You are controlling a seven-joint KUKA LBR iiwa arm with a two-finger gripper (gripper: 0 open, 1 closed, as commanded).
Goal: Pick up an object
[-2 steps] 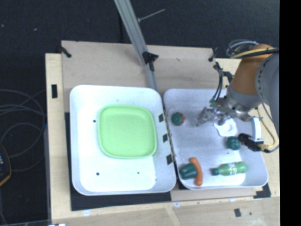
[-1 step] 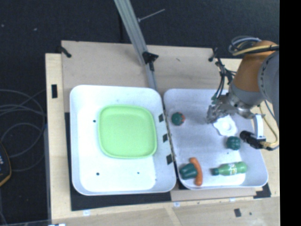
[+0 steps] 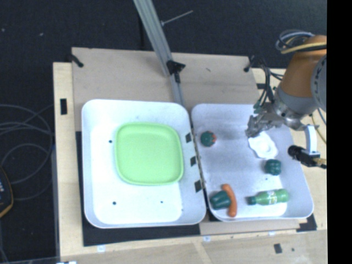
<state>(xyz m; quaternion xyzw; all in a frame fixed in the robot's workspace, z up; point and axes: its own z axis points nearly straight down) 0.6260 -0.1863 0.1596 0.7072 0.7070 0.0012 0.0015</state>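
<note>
The gripper (image 3: 257, 128) hangs over the upper part of the right bin (image 3: 231, 114); how its jaws stand cannot be told from this slant. Just below it, touching or nearly so, lies a white crumpled object (image 3: 262, 145). Further below sits a small teal block (image 3: 273, 166), then a green bottle (image 3: 268, 197) lying on its side. Well off to the gripper's left rests a dark green ball (image 3: 207, 139). Down and left, an orange sausage-shaped toy (image 3: 230, 199) lies against a green cup-like piece (image 3: 219, 201). The left bin (image 3: 99, 120) carries a light green plate (image 3: 148, 153).
</note>
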